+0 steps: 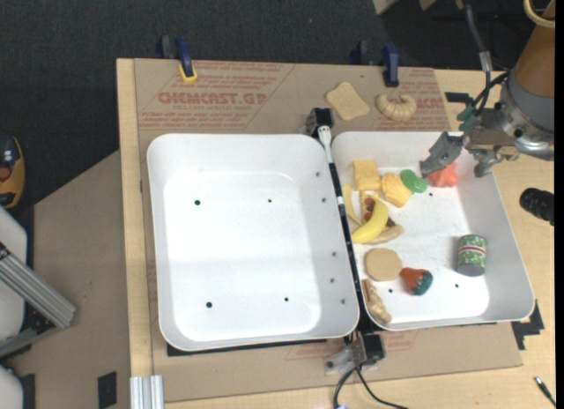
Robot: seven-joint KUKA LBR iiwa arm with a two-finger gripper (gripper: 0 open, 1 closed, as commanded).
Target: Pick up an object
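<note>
Item: red toy [446,176] | right bin [493,306] | light, rigid, slick; grip its sides | gripper [460,159] jaws spread, holding nothing

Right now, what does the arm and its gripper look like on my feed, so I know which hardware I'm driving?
The arm enters from the right: a rounded orange-brown band above a pale grey, metallic wrist ring. A dark cable runs down to the wrist from the top of the picture, with a small green fitting beside it. The gripper is grey metal with two short, blocky fingers. No markings are legible.
</note>
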